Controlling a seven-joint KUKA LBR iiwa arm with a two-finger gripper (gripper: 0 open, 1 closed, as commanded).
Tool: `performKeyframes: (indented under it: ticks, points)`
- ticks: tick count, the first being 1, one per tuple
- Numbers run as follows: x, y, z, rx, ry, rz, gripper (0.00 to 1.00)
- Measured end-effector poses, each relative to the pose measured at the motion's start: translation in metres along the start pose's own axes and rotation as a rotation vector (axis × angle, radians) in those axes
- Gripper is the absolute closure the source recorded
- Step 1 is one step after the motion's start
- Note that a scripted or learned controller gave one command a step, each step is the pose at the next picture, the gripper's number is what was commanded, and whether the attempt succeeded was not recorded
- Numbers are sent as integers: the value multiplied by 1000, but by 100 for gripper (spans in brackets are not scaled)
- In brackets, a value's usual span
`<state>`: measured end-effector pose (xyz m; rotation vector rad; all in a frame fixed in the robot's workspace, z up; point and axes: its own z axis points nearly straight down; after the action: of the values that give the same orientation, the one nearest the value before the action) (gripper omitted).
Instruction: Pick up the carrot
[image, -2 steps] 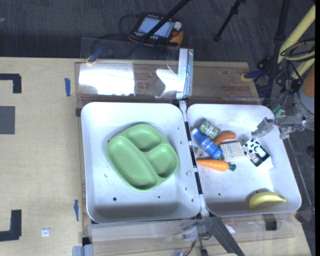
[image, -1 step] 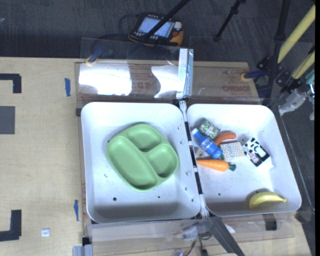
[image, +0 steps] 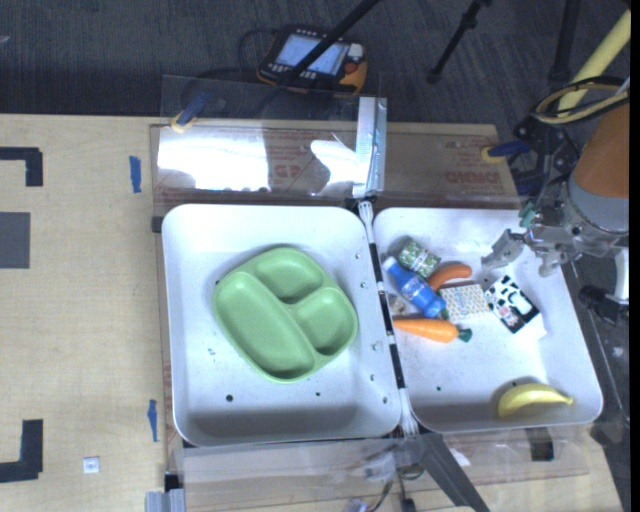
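Camera view: gripper (image: 524, 250) spread apart, holding nothing, well right of the carrot (image: 428, 329).

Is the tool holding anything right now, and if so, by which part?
Nothing is held. The tool hangs open near the right bin's far right side, with nothing between its fingers. The carrot lies apart from it on the bin floor.

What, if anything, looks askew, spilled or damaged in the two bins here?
Nothing looks spilled or broken. The green divided plate sits at a slant in the left bin. In the right bin, the carrot, blue bottle and other small items lie loosely clustered; the banana lies apart near the front corner.
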<state>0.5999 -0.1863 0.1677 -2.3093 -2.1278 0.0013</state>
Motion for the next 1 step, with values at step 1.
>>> performKeyframes:
  ticks: [1]
  points:
    - [47,-60,44,3,1,138,0]
